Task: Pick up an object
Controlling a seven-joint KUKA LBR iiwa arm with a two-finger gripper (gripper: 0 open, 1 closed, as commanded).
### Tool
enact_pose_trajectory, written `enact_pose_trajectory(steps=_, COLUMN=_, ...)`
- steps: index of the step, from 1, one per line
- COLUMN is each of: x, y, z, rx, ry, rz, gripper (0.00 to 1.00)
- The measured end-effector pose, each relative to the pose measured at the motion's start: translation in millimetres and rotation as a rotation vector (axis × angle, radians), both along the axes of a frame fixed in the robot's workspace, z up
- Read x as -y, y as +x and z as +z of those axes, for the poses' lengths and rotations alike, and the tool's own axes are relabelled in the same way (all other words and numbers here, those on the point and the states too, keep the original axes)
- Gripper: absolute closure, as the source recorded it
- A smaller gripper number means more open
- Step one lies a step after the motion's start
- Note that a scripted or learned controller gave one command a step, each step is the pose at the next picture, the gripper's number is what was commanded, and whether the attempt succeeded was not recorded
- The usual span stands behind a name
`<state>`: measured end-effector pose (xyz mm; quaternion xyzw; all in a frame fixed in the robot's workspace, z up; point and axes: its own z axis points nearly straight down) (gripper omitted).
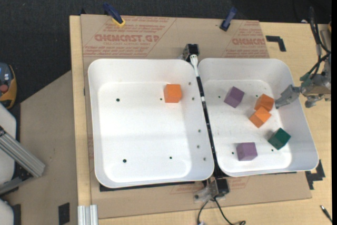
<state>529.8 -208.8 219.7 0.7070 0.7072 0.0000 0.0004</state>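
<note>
The gripper (287, 96) hovers at the right bin's (295, 160) right edge — finger state unclear — just beside an orange cube (266, 102), set square-ish with no long axis, a second orange cube (259, 117) below.

Two white bins (100, 113) (300, 139); three orange blocks (172, 93) (266, 102) (259, 117); two purple blocks (234, 97) (246, 151); one green block (279, 138); two blue clamps (114, 14) (229, 18).

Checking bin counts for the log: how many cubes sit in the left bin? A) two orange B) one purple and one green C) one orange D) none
C: the left bin holds a single orange cube near its upper right; the purple, green and other orange cubes lie in the right bin.
</note>
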Motion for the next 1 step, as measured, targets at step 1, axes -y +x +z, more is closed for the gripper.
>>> enact_pose_trajectory(steps=1, x=-44.3, y=45.1, z=-113.9, rx=0.024, ry=-0.009, rz=0.000, gripper=0.00)
